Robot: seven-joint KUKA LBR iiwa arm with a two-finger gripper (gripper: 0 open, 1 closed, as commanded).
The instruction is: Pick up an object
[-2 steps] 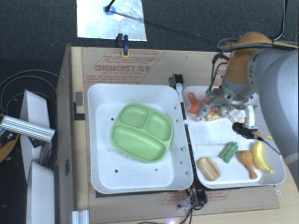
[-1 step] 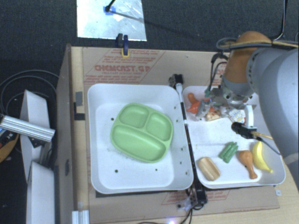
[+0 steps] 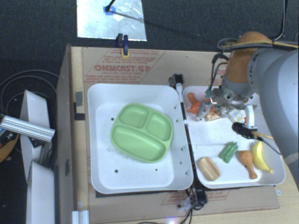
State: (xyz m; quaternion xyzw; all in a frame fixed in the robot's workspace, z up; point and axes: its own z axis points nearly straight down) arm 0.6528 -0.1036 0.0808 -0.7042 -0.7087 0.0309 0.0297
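Landmark: the right bin point(image 3: 275, 174), its rim touching the left bin point(image 3: 100, 139) along a central seam
Arm: grey with an orange band, reaching in from the right over the right bin's far end
Gripper point(image 3: 209, 110): low over the right bin's far left part, among small items; whether it is open, closed or gripping anything cannot be told
Beneath the gripper: an orange-red piece point(image 3: 193, 104) near the bin's far left corner; beside it a pale wedge point(image 3: 213, 117), possibly a toy food slice, partly hidden
Near end of the right bin: a tan bread roll point(image 3: 209, 168) by the seam; a green pickle point(image 3: 228, 151) beside it; a drumstick point(image 3: 247, 162); a yellow banana point(image 3: 260, 157) nearest the right rim
Left bin: holds a green divided plate point(image 3: 141, 132), lying flat
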